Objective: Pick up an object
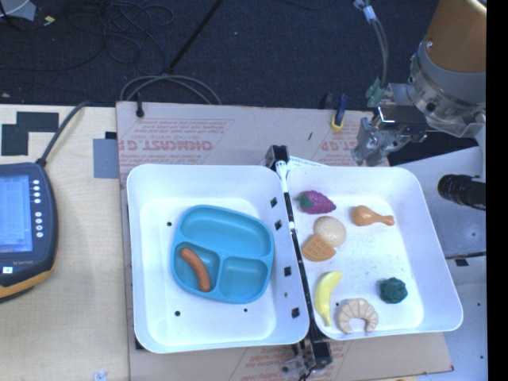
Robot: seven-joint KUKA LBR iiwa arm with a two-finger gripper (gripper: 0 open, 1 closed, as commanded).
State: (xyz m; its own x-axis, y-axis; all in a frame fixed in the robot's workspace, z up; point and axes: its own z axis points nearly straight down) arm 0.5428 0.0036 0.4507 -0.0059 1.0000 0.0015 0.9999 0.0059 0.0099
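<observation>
The approach has hardly begun: the pincer (371, 145) hangs above the right bin's (432, 213) far rim (spread or pressed together, I cannot tell), so next it must descend onto a toy, perhaps the drumstick (371, 217) nearest below.

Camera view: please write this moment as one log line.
gripper: above right bin's far edge | holding: nothing seen | sausage: in blue tray
</observation>
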